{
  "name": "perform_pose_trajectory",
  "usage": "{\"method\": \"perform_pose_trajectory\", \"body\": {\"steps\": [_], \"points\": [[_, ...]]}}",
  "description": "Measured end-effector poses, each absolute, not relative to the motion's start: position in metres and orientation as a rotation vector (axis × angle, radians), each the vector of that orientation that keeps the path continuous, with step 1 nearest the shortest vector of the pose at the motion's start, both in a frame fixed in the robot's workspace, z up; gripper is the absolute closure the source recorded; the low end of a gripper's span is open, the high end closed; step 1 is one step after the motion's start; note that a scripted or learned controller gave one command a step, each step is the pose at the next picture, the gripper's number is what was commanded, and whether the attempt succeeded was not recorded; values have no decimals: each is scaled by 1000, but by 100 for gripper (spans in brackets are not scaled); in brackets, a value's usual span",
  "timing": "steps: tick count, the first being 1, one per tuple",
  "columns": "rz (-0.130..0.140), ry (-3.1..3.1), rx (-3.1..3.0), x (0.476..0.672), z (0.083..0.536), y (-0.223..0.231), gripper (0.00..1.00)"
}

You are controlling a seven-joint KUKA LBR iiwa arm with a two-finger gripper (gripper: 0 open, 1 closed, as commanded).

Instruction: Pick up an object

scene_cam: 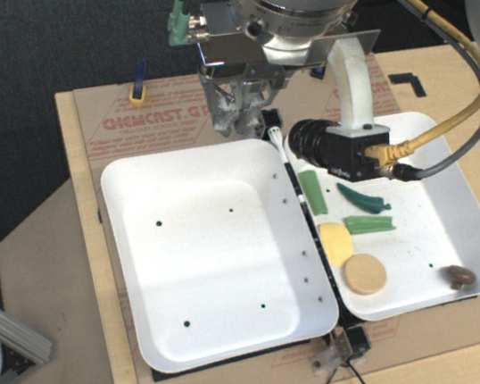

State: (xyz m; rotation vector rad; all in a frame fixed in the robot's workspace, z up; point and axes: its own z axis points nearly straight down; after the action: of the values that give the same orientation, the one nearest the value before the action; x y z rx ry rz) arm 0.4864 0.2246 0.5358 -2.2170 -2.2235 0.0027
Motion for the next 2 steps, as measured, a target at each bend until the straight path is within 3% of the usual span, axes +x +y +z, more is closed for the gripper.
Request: {"method": "perform_pose_trajectory", "body": {"steps": [1,2], "points": [[3,-2222,-2220,488,535,224,0],[3,-2214,-2229,479,536,152,0]]}}
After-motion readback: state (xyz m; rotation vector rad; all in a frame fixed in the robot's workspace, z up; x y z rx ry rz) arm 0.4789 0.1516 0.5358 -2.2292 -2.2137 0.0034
